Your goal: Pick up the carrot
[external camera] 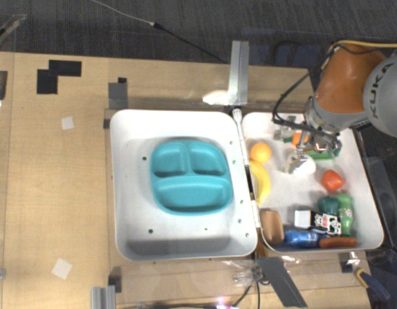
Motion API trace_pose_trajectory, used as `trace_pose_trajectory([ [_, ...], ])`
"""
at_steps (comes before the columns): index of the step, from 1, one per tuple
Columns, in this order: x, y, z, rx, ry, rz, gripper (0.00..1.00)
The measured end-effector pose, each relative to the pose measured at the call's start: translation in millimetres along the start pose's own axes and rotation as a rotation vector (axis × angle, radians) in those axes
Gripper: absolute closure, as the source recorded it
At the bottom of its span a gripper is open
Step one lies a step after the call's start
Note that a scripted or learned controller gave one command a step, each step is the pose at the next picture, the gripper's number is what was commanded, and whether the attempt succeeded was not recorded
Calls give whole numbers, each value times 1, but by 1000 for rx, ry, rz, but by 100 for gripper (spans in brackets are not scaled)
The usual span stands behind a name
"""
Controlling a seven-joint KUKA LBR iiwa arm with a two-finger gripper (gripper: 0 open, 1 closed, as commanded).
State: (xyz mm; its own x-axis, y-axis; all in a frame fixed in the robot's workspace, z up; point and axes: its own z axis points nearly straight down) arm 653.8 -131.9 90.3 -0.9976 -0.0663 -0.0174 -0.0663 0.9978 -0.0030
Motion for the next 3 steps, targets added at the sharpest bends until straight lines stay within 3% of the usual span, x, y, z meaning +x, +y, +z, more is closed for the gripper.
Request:
trace_pose_trajectory([
  [1, -3, 2, -12, 0, -9, -5, 100],
  [2, -3, 2, -12, -1, -8, -5, 0],
  [3, -7, 3, -26, 1, -21, -7, 100],
])
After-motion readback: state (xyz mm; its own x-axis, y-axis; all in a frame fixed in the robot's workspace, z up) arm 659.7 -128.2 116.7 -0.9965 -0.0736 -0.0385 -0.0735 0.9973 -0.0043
